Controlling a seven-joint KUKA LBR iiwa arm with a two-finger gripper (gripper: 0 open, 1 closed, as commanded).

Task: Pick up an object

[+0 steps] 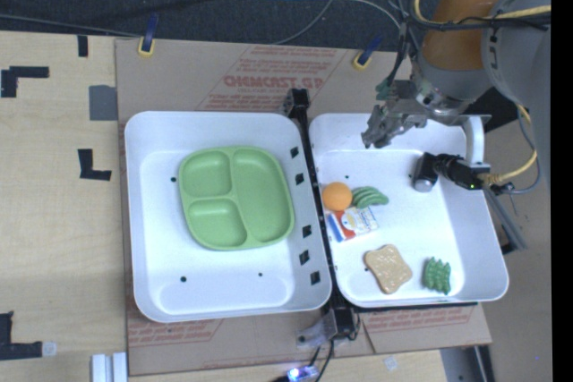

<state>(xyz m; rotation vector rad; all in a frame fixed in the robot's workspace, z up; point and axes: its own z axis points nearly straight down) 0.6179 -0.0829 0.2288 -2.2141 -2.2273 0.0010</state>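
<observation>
My gripper (378, 131) hangs over the back left part of the right bin (466, 219), with nothing visible between its fingers. Below it, by the bin's left wall, lie an orange ball (337, 196), a green leafy piece (369, 197) and a small red, white and blue packet (351, 224). Nearer the front sit a slice of toast (388, 268) and a dark green vegetable piece (437, 275). The gripper is well apart from all of them.
The left bin (152, 157) holds a green divided plate (236, 196). A black divider with clips (310, 192) runs between the bins. Cables loop behind the arm's orange band (466, 9). A black fitting (443, 170) hangs over the right bin.
</observation>
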